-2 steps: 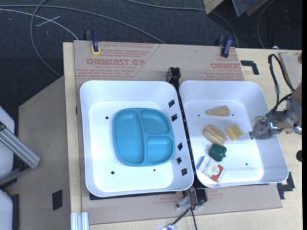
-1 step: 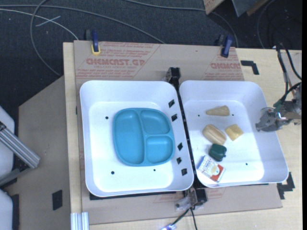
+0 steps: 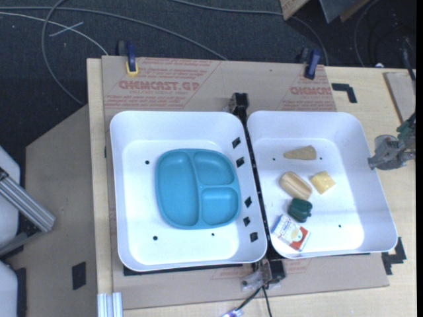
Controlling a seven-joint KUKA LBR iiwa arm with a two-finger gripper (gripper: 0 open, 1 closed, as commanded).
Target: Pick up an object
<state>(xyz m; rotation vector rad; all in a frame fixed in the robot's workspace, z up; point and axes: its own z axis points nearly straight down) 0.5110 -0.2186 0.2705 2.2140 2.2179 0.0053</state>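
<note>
1. Two shallow white bins sit side by side on a bench topped with brown cardboard-like board, held at the far edge by two clamps.
2. The left bin [image 3: 125, 177] holds a blue divided plate [image 3: 197, 187] with three compartments, lying flat near the bin's centre.
3. The right bin [image 3: 370, 203] holds five small items, gathered toward its left and middle.
4. A tan wedge-shaped piece [image 3: 301, 153] lies furthest from the viewer in that bin.
5. Nearer the viewer, a tan bread-roll-shaped item [image 3: 295, 185] lies at a slant, with a small yellow block [image 3: 322, 181] just beside it on the right, close but seemingly not touching.
6. A dark green object [image 3: 300, 208] sits just below the roll, close to it.
7. A small white packet with red and blue print [image 3: 291, 233] lies at the bin's near-left corner, just below the green object and partly up on the sloped wall.
8. The gripper [image 3: 388, 152] appears at the right edge of the view, a grey-green metal part just outside the right bin's right rim, well apart from all five items.
9. Nothing is seen between its fingers; how far they are open cannot be told, since the part is small and blurred at the frame edge.
</note>
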